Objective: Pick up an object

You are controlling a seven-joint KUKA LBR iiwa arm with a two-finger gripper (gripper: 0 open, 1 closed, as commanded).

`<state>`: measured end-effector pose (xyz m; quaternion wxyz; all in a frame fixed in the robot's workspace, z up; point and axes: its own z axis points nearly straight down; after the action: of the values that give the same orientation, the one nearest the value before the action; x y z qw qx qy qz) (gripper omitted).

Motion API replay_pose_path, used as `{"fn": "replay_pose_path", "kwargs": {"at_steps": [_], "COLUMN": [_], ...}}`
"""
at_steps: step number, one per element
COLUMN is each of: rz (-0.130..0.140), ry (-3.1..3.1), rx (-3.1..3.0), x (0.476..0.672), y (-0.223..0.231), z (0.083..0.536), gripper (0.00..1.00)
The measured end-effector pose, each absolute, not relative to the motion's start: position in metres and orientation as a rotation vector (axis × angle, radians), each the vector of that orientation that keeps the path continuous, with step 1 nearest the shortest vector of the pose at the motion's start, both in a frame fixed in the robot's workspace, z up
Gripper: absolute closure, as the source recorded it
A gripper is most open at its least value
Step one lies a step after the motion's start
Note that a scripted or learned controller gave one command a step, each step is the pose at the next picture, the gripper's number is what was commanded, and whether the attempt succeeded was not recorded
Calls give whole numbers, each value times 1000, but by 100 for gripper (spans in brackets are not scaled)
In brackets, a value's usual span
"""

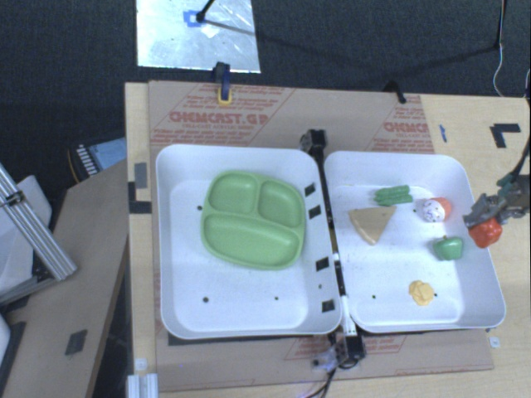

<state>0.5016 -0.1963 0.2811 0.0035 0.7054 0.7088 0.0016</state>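
Pincer [489, 216] sits at the right bin's [477, 305] right rim, touching a red object [486, 233]; I cannot tell if it grips.

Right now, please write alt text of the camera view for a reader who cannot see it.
A robot gripper sits at the right bin's right rim beside a red object. That bin holds small toy foods; the left bin holds a green divided plate.

Two white bins [241, 326], one green divided plate [252, 220], six small toy food pieces [371, 223]
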Motion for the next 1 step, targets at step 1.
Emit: {"fn": "replay_pose_path", "kwargs": {"at_steps": [1], "rz": [3], "ry": [2230], "rx": [2211], "x": [504], "y": [-145], "z": [264], "gripper": [100]}}
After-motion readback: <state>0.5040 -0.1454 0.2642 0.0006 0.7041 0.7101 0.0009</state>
